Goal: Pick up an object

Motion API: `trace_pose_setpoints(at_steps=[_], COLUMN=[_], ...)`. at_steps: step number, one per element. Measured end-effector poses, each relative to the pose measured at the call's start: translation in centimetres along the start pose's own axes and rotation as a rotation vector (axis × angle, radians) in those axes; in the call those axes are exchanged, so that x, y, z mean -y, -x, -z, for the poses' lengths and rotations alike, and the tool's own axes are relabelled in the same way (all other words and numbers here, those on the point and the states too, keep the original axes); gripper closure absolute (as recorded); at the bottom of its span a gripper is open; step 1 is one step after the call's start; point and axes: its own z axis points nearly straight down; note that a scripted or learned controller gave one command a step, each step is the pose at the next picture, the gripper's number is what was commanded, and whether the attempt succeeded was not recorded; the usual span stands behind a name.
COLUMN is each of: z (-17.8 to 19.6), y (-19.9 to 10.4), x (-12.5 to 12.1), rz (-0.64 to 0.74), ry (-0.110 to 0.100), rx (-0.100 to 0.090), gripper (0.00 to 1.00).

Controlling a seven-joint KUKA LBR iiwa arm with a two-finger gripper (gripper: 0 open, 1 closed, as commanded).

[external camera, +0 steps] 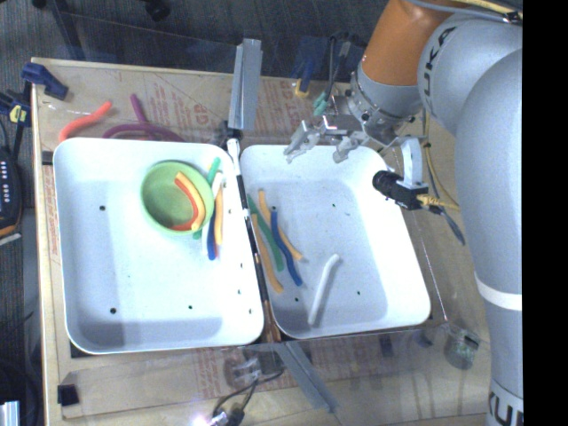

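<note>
My gripper (321, 148) hangs above the far edge of the right bin (373, 229), fingers spread open with nothing between them. Below and to its left, in the right bin, lie thin strips: a green one (269, 229), a blue one (284, 251), an orange one (266, 260). A white strip (323, 287) rests nearer the bin's front. The left bin (124, 282) holds a green bowl (171, 198) with orange and yellow strips across it, and a blue strip (213, 238) beside it.
Outside the bins at the back left lie an orange strip (84, 121) and a purple loop (142, 130) on the wooden bench. A grey metal bar (244, 82) stands between the bins at the back. A black cable fitting (395, 187) hangs over the right bin's far right corner.
</note>
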Motion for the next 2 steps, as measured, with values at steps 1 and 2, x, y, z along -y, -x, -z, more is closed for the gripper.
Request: trace_pose_setpoints(at_steps=[1,2], z=[-9.3,-16.4], y=[-2.0,0.4], x=[5.5,10.7], rz=[0.069,0.138], ry=[-0.002,0.004], rx=[0.002,0.002], gripper=[0.0,0.0])
